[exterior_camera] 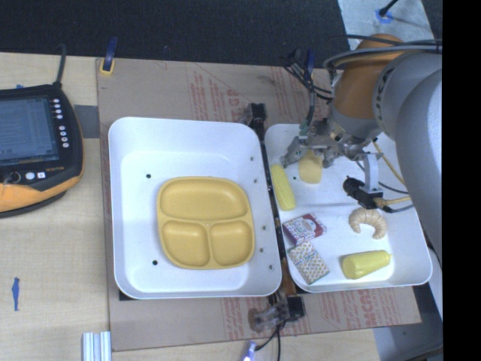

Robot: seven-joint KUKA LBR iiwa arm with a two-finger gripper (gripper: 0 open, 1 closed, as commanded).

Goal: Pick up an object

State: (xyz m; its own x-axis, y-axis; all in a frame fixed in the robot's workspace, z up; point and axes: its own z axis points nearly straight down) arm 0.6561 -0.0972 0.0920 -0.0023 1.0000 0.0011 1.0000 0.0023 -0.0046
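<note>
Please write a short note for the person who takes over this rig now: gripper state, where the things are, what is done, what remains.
Gripper: low over the far end of the right bin, a pale yellow piece right at it; a grasp cannot be confirmed.
Right bin also holds: corn cob, croissant, yellow block, two small packets.
Left bin: yellow divided plate.
Done: arm is down at the pale piece.
Left: confirm the grip and lift.
</note>
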